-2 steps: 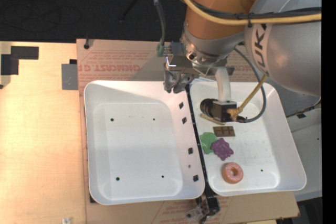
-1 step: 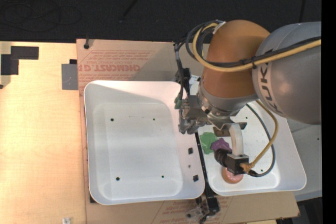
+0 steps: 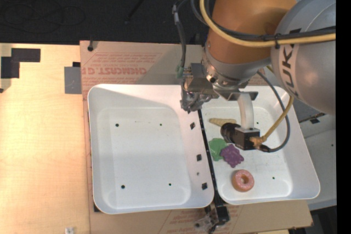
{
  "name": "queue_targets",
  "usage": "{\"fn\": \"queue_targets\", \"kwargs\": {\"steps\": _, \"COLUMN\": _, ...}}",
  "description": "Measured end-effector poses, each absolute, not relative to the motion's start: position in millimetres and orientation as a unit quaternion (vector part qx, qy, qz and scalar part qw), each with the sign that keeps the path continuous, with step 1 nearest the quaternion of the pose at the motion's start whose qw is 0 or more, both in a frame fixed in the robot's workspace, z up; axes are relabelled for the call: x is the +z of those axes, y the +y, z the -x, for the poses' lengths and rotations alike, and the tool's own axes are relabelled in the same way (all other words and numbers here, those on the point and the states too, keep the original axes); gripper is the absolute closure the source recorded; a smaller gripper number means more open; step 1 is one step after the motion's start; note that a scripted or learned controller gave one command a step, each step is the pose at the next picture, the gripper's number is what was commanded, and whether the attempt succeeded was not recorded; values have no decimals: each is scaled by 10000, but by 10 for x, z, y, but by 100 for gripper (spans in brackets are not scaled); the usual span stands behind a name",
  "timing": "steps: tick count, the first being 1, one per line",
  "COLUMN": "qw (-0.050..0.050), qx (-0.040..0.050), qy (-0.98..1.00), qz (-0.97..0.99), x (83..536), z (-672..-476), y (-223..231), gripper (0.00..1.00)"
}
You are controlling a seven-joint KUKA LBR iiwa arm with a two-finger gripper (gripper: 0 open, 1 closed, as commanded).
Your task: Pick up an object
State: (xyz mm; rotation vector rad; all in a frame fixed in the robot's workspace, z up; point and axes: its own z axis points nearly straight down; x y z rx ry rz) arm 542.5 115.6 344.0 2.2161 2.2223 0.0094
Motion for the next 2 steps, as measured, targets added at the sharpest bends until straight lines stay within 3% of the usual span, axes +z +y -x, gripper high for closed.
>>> {"fn": "queue_targets", "kwargs": {"steps": 1, "qw": 6, "qx": 17, "qy": 7070, "qz": -7072, "x": 4143, "z": -4744, "y": 869, "gripper": 100}}
{"fn": "queue_targets", "kwargs": {"steps": 2, "qw": 25, "qx": 40, "qy": 7080, "qz": -7062, "x": 5166, "z": -4868, "y": 1039, "gripper": 100}}
